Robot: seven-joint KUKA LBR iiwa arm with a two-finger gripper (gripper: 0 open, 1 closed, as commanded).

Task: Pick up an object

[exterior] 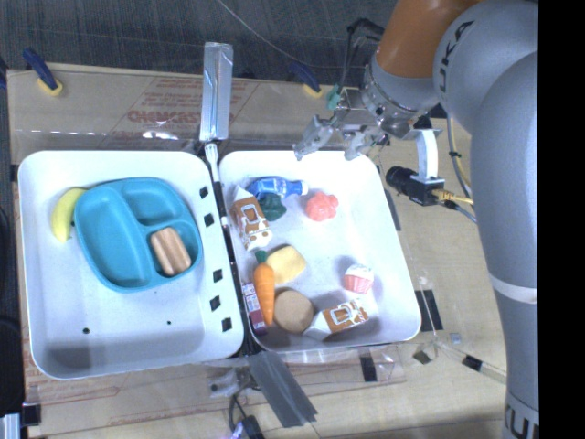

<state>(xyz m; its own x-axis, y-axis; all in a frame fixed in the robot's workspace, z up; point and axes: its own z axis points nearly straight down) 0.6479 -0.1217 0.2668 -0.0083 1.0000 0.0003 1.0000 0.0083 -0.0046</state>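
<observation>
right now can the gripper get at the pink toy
Probably yes. The gripper hovers open over the right bin's far rim, and the pink toy lies just below it with nothing on top or crowding it.

Bright, even overhead light — soft shadows, slightly soft focus.

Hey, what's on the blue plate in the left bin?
A small brown bread roll lies in one compartment of the blue plate. A banana sits beside the plate, partly hidden by its rim.
</observation>
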